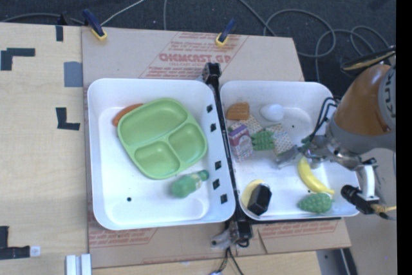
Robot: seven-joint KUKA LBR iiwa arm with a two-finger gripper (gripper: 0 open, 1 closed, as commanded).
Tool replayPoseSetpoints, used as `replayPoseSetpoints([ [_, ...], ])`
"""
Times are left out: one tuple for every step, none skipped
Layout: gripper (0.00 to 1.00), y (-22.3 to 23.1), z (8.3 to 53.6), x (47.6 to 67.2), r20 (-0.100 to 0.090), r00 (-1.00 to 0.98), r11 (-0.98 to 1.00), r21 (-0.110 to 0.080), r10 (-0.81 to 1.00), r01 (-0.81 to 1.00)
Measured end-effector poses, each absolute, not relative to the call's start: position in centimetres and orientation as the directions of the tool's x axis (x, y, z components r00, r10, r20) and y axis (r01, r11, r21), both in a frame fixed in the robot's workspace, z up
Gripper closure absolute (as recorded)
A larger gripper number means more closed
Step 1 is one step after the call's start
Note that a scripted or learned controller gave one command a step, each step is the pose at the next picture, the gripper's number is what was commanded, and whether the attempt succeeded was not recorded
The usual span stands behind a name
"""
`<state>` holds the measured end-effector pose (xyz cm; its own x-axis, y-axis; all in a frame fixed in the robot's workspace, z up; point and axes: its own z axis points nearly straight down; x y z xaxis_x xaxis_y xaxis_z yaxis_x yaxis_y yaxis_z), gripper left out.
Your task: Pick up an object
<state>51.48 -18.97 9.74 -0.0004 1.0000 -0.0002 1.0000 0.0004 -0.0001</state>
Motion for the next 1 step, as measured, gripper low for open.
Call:
replayPoseSetpoints([
  [1.00,-18.91,10.67,51.50,0.001,-0.001,0.001,0.000,1.000,1.000],
])
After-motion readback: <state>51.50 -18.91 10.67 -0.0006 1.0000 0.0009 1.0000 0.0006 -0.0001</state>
